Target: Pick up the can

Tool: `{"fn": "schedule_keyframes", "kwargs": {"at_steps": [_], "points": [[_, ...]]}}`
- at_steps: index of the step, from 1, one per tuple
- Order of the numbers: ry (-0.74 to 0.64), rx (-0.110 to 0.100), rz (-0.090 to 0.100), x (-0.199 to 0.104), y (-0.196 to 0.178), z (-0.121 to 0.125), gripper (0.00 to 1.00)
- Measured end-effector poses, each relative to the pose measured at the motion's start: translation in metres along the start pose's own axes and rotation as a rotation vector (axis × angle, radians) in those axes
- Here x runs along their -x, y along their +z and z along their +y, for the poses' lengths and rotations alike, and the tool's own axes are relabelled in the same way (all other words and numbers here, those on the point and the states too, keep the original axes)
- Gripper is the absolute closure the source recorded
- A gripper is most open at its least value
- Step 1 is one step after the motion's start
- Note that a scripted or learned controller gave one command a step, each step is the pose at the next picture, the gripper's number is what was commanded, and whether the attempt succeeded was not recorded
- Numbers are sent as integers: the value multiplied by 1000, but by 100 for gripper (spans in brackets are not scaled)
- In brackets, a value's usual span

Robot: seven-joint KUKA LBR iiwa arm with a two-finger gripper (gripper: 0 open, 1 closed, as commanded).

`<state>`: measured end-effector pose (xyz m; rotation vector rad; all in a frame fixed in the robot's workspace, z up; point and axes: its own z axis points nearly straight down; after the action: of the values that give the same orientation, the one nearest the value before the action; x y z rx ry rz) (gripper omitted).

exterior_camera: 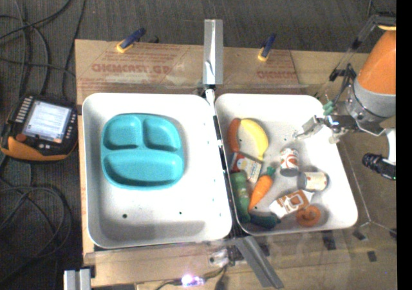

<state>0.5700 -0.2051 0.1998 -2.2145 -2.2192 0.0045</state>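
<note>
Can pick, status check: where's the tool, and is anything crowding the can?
Tool over right bin's far right corner, holding nothing. Can lying in same bin, untouched. Small jar and carton close beside it.

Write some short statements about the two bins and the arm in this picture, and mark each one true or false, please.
1. The blue divided tray lies in the left bin. True.
2. The carrot lies in the left bin. False: it is in the right bin, among the other items.
3. The end effector is above the upper right part of the right bin. True.
4. The banana sits on the blue divided tray. False: it lies in the right bin, near its upper left.
5. The can lies on its side in the right bin. True.
</note>
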Motion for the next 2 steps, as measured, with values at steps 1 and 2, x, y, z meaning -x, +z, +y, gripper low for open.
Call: {"fn": "schedule_keyframes", "kwargs": {"at_steps": [1, 2], "points": [[-2, -6, 3, -1, -6, 0, 100], [-2, -6, 3, -1, -6, 0, 0]]}}
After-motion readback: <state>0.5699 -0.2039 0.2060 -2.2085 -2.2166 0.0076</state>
